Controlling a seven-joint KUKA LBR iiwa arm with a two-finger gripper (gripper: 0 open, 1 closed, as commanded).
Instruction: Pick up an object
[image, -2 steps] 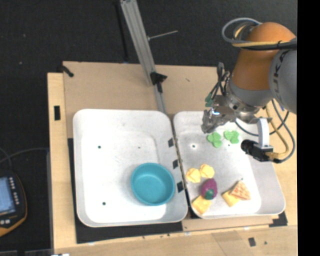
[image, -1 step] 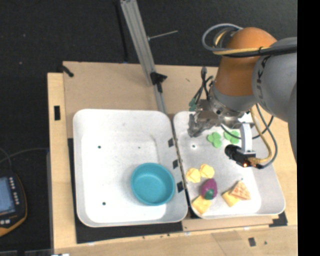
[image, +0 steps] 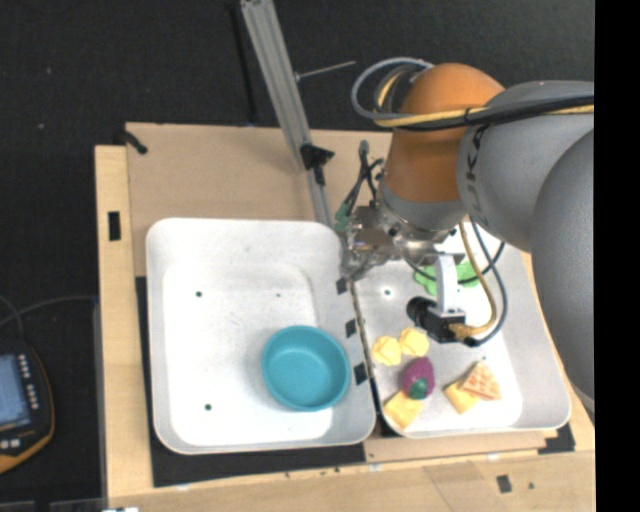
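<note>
I have the arm (image: 470, 150) reaching in from the right and hanging over the right bin (image: 535, 395), its bulk covering the far half of that bin. The left bin (image: 190, 270) holds a blue bowl (image: 303, 367) near its front right corner. The gripper (image: 362, 250) sits low by the wall where the two bins meet; whether it is spread or pressed together I cannot tell, and I see nothing pinched in it. The things I could pick lie at the front of the right bin: an orange wedge (image: 474, 386), a purple piece (image: 417, 377) and three yellow bits (image: 401, 346), packed close. My judgement: go for the wedge, which stands a little apart, come straight down, and keep clear of the dividing wall.
</note>
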